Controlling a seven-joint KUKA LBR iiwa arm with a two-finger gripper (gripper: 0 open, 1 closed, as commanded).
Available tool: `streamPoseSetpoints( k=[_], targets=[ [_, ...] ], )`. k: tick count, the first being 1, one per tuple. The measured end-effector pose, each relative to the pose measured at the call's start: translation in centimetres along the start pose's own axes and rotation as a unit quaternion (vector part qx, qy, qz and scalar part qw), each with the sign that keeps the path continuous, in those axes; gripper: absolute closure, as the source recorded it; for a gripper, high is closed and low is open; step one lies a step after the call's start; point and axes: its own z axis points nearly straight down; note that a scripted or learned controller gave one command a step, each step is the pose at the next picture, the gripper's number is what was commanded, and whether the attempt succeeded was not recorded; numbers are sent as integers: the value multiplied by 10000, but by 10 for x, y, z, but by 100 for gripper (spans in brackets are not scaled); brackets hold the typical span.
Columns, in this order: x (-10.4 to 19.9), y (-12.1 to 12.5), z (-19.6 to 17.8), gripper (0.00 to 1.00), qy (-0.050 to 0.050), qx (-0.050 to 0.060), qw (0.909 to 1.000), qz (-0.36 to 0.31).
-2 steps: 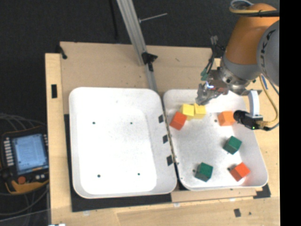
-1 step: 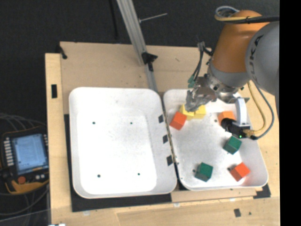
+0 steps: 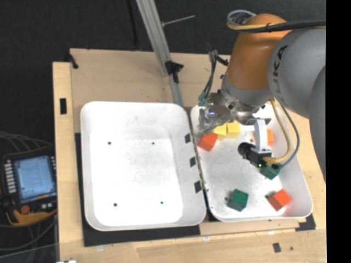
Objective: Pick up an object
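The grey arm with its orange band (image 3: 255, 48) reaches in from three o'clock and hangs over the right bin (image 3: 296, 188); its gripper (image 3: 211, 116) sits low at that bin's eleven o'clock corner, and how it is set cannot be told. Just at the gripper's five o'clock lies a yellow block (image 3: 227, 129), and at its six o'clock an orange block (image 3: 207, 142); a green block (image 3: 237, 199) rests near the bin's six o'clock edge, another orange block (image 3: 278, 199) at its five o'clock corner. The left bin (image 3: 137, 163) lies at nine o'clock.
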Motion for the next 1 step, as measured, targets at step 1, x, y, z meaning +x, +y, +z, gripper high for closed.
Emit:
streamPoseSetpoints(
  k=[1],
  targets=[
    [44,-18,-2,100,-3,5,10000,6]
  ],
)
